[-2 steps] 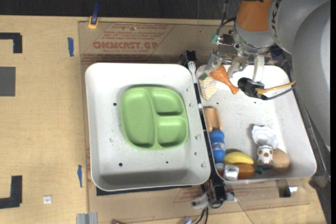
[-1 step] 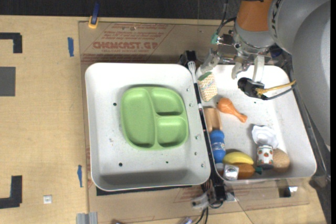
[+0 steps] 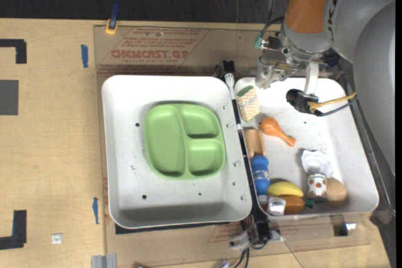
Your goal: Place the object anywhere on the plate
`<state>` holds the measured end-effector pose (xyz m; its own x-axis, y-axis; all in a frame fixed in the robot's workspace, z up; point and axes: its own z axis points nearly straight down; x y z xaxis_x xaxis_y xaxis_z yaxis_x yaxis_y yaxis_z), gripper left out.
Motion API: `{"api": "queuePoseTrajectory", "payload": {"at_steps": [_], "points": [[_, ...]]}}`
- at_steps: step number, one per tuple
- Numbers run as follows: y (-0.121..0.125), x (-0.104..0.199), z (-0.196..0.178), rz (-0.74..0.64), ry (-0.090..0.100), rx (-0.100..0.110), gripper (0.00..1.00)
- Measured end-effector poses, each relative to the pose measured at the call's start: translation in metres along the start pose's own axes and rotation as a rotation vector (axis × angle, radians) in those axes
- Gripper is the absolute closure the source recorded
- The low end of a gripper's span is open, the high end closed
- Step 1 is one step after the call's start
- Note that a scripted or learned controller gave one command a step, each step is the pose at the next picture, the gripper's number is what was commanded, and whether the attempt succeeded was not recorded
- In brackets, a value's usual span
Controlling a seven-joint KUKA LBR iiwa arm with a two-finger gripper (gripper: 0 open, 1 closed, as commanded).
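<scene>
- Cardboard covers the bench (image 3: 50, 135), with red print under the bins reading roughly "CHEMCAST"; the rest is too faint to read.
- At left, the left bin (image 3: 119, 185) holds the green plate (image 3: 185, 138), its three compartments bare, likely set centrally to make an easy target.
- At right, the right bin (image 3: 358, 154) holds the candidates: an orange drumstick toy (image 3: 276, 130), a banana (image 3: 286, 188) and a blue bottle (image 3: 259, 169), mostly crowded in its near corner.
- Over that bin's far end hangs the hand (image 3: 290, 75), fingers spread with nothing between them, so no object is picked yet.
</scene>
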<state>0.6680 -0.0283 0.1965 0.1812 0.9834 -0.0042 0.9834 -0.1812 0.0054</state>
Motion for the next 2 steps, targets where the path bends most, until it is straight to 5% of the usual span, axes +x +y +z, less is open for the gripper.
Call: {"api": "queuePoseTrajectory", "payload": {"at_steps": [1,2], "points": [[-0.0658,0.0533,0.012,0.009,0.006,0.012,1.0],[-0.0649,0.0505,0.0116,0.013,0.004,0.01,0.0]]}}
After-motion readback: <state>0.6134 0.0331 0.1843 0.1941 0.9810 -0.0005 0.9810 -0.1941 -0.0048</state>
